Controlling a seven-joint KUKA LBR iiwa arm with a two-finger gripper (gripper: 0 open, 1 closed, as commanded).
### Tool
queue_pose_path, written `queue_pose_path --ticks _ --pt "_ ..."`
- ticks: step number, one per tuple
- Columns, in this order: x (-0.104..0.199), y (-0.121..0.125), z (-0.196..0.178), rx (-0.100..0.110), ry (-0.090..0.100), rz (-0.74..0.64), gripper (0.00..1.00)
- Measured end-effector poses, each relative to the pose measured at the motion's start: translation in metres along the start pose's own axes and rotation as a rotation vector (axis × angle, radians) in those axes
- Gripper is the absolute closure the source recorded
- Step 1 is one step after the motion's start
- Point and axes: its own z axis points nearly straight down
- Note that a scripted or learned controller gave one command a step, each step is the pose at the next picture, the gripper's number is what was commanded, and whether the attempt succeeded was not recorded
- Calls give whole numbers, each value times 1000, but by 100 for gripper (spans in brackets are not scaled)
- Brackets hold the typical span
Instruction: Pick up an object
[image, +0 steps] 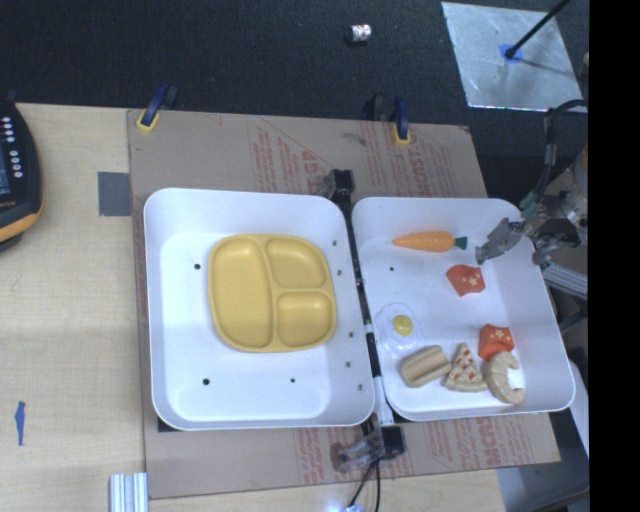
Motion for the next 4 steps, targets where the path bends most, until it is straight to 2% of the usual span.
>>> queue_pose_path --ticks 1,2,3,4 --pt "-26 28 153 9 1 0 0" --pt "16 43 145 0 1 -5 0" --pt "12 43 134 1 -1 -3 100" --pt "12 43 134 1 -1 -3 0"
